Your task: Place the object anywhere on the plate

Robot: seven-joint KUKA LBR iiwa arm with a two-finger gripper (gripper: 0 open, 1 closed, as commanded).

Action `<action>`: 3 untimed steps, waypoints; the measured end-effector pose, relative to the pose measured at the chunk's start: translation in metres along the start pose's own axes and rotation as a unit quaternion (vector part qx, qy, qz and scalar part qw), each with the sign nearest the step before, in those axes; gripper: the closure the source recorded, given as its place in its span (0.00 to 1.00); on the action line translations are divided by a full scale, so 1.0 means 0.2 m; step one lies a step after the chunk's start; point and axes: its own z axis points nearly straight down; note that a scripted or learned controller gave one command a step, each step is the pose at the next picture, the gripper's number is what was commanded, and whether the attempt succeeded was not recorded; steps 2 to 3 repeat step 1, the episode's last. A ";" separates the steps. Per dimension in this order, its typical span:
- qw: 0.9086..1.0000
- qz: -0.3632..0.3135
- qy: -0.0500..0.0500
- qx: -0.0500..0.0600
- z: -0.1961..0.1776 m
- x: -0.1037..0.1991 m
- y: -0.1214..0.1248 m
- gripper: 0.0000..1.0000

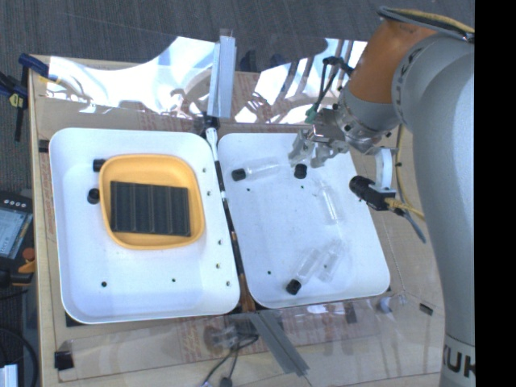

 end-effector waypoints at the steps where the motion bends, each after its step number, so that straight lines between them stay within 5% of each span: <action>1: 1.000 0.000 0.000 0.000 0.00 0.00 0.00 0.00; 3: 1.000 0.000 0.000 0.000 0.00 0.00 0.00 0.00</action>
